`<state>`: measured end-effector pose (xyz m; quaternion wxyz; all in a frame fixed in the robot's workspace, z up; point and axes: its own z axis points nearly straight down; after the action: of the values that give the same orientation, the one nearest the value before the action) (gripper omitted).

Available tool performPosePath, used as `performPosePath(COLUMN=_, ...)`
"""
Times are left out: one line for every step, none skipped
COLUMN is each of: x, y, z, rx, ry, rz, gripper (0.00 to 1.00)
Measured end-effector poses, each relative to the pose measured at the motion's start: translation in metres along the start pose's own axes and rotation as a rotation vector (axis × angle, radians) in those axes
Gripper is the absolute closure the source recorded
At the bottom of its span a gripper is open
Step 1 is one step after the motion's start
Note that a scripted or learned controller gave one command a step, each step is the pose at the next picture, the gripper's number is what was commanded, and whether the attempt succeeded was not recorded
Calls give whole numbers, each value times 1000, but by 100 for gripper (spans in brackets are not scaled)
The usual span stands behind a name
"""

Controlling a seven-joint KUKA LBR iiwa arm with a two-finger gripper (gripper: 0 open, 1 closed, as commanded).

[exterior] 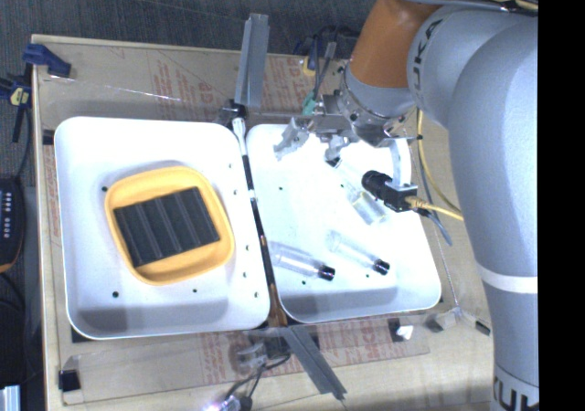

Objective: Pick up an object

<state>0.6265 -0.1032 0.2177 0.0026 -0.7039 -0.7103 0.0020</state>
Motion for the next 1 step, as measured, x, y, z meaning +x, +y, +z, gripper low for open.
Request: performPosePath(x=-48, y=-141, z=66, rx=0, ry=1, rz=-48, gripper=0)
